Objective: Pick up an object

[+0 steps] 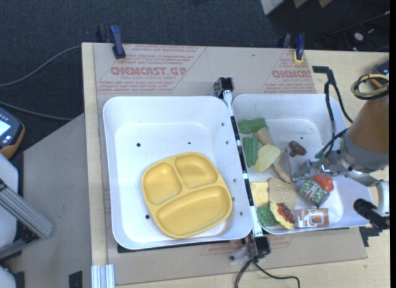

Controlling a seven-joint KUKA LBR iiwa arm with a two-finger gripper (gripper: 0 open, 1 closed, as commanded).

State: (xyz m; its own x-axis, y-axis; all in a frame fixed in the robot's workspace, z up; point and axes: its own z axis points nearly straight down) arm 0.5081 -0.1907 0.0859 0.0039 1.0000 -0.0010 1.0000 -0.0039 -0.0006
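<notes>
Tool (307, 172) sits low over a small green-and-red packet (314, 190).

A single camera is fixed above the surface (185, 70), looking down at a slant from some way off. It takes in both white bins, the left bin (124, 119) and the right bin (309, 104), plus dark floor beyond the far edge. The arm (371, 135) enters from the right side.

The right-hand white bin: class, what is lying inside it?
Inside the right bin lie toy foods: a green vegetable, a pale yellow piece, a bread slice and a small carton. The gripper covers whatever sits beneath it.
</notes>
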